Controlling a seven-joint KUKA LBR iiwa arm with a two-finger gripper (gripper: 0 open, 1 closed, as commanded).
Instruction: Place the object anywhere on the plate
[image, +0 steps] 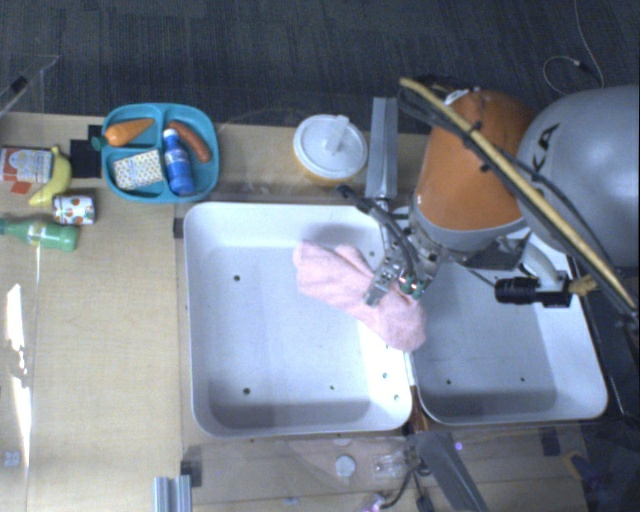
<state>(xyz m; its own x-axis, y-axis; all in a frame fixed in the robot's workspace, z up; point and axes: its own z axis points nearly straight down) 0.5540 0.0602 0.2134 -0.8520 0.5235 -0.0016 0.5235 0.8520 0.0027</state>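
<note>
Cloth: soft pink crumpled cloth (352, 287) draped over the right rim of the left shallow white bin (240, 330), its right end hanging toward the right shallow white bin (520, 385).
Gripper: two-finger gripper (392, 280) sits over the cloth's right part; grip state cannot be told.
Plate: blue divided plastic plate (207, 150) far left, well apart, already carrying toy food.
Risk: limp fabric may snag on the rim or slip free in transit; a trailing end could miss the plate.

blue divided tray (205, 135) w/ toy food, banana (55, 177), can (74, 209), lidded cup (330, 147)

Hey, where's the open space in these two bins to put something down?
The left bin is bare across its left and front floor, away from the pink cloth. The right bin is bare along its front. It is crowded at the shared divider, where the cloth drapes under the gripper.
</note>
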